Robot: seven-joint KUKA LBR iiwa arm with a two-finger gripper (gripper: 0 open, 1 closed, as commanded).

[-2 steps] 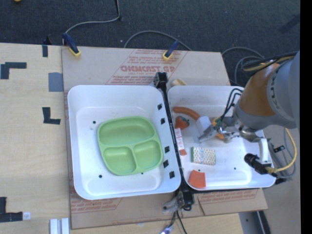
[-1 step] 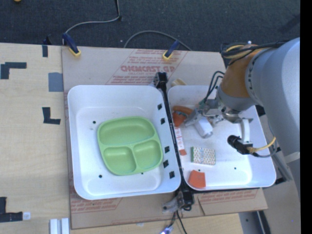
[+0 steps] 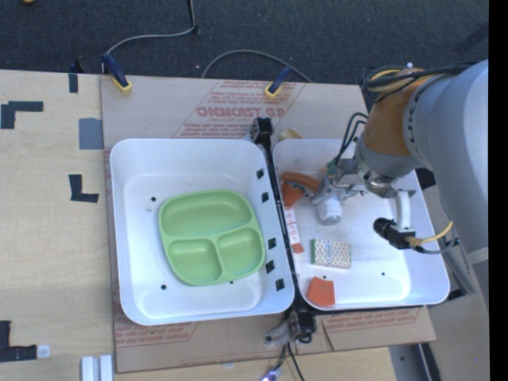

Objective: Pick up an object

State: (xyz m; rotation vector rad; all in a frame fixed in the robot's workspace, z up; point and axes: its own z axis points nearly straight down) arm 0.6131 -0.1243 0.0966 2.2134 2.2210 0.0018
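Note:
My gripper point(image 3: 327, 205) hangs low in the right bin point(image 3: 397, 288), near its left wall, below the grey arm with the orange band. Just left of it lies an orange curved object point(image 3: 295, 185), touching or very close to the gripper's tip. A small patterned green-and-white pad point(image 3: 330, 253) lies on the bin floor below the gripper. An orange-red block point(image 3: 321, 292) sits near the bin's front edge. A small orange bit point(image 3: 297, 248) lies by the divider. I see nothing held.
The left bin point(image 3: 135, 213) holds a green three-compartment plate point(image 3: 212, 236). A black divider with clips point(image 3: 276, 213) runs between the bins. A black-and-yellow cable fitting point(image 3: 401, 235) hangs off the wrist over the right bin. Cables and yellow clamps lie behind the bins.

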